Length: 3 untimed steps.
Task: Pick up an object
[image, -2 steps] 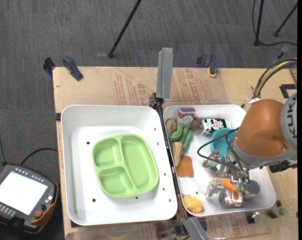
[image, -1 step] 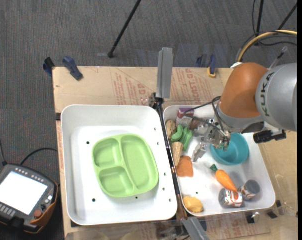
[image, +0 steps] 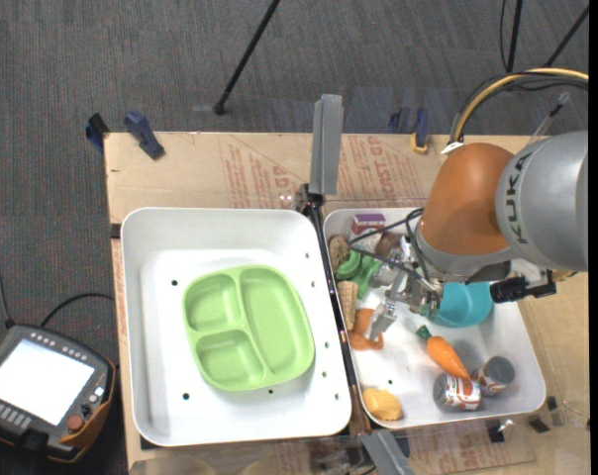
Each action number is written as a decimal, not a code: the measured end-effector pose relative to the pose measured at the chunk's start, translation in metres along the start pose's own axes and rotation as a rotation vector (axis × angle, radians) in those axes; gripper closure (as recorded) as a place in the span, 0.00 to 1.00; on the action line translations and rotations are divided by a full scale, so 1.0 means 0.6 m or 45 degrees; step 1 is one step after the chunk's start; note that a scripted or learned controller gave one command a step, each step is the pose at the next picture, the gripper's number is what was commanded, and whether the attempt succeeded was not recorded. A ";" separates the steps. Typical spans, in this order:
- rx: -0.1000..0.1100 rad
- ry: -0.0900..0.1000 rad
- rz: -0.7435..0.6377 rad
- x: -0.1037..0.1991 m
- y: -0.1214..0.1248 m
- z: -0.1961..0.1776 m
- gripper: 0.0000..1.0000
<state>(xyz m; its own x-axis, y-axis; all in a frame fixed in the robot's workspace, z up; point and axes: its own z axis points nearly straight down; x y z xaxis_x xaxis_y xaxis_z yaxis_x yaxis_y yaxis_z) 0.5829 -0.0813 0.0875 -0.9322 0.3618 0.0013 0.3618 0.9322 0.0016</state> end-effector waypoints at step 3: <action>0.001 0.004 0.223 0.105 -0.040 0.002 1.00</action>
<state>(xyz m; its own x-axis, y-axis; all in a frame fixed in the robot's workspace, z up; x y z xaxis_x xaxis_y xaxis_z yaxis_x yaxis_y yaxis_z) 0.5157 -0.0810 0.0865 -0.8549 0.5188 0.0043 0.5188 0.8549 0.0002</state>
